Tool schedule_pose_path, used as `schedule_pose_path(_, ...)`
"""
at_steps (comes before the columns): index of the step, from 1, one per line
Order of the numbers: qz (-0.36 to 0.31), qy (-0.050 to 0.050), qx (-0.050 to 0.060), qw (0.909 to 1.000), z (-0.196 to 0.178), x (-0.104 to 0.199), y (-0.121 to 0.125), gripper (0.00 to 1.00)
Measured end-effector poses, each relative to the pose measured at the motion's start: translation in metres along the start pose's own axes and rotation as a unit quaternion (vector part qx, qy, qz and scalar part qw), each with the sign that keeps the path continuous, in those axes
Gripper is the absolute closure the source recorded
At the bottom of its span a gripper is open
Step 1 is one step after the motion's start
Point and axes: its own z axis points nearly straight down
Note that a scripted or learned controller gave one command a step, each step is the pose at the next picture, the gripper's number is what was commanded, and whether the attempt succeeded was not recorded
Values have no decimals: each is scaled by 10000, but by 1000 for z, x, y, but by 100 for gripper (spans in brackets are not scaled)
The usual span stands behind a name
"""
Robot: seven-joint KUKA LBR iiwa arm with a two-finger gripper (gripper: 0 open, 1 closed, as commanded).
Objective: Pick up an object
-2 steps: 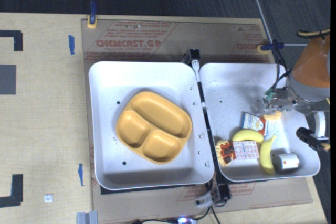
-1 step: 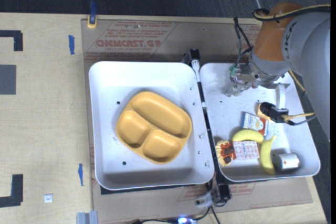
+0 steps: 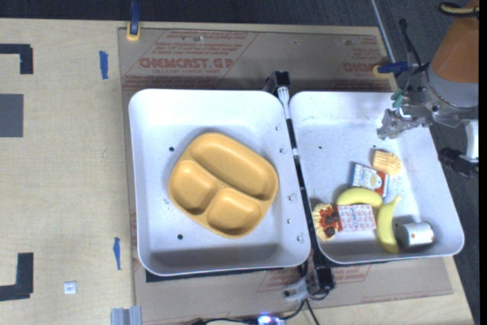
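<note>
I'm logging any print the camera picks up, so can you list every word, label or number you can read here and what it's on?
"CHEMCAST GP", red print on the brown board under the bins; last letters uncertain.
More red print on the board's right part: too blurred to read.
Red and white packets in the right bin: print too small to read.
Small packet above the banana: unreadable.

The grey arm point(image 3: 456, 68) reaches in from the right, its gripper point(image 3: 392, 124) seemingly pointing down, carrying nothing visible.

Grey arm point(image 3: 456, 91); orange band; black cables.
</note>
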Motion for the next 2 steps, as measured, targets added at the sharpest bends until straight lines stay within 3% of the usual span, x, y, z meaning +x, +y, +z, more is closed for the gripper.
schedule_pose_path(1, -2, 5, 3, 10000, 0, 1, 0, 0)
schedule_pose_path(2, -8, -6, -53, 10000, 61, 42, -22, 0)
